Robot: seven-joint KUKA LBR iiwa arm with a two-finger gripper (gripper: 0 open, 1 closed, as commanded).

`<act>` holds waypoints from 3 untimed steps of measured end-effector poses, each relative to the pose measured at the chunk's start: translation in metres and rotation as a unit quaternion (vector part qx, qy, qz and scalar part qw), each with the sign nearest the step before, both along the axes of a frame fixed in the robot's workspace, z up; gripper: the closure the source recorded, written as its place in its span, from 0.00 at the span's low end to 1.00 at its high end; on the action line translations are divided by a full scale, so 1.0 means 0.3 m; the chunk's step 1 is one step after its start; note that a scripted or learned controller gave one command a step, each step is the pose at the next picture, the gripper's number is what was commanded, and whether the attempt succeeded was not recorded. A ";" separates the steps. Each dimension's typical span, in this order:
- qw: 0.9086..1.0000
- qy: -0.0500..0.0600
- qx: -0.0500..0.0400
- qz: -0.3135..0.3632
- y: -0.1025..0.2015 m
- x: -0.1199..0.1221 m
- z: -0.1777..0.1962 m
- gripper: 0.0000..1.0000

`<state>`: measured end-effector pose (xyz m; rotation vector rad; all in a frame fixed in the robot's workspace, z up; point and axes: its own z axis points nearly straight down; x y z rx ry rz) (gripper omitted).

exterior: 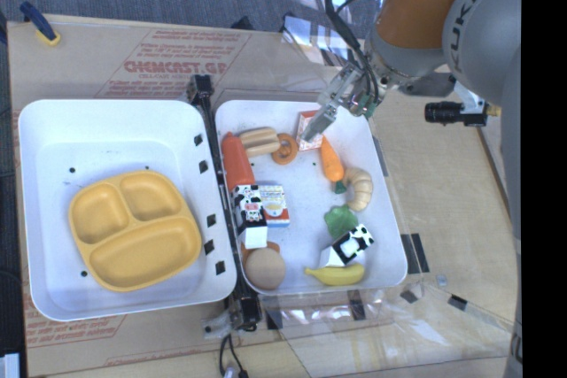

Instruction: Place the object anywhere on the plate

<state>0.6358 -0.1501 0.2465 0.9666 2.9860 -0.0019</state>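
Camera view: the pincer (312,130) hangs over the right bin's (386,236) far edge, by a small red-and-white carton (309,135); whether it grips I cannot tell. The yellow plate (133,230), in the left bin (44,137), awaits; nothing is delivered yet.

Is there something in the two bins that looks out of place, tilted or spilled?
Nothing looks spilled or broken. The toy food lies in a loose jumble in the right bin, and the milk carton lies on its side. The yellow plate sits at a slight angle in the left bin. The claw hovers over the right bin's far edge.
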 end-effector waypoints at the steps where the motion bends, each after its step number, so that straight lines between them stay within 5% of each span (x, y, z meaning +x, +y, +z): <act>1: 1.000 0.000 0.000 0.000 0.000 0.000 0.000 0.00; 3: 1.000 0.000 0.000 0.000 0.000 0.000 0.000 0.00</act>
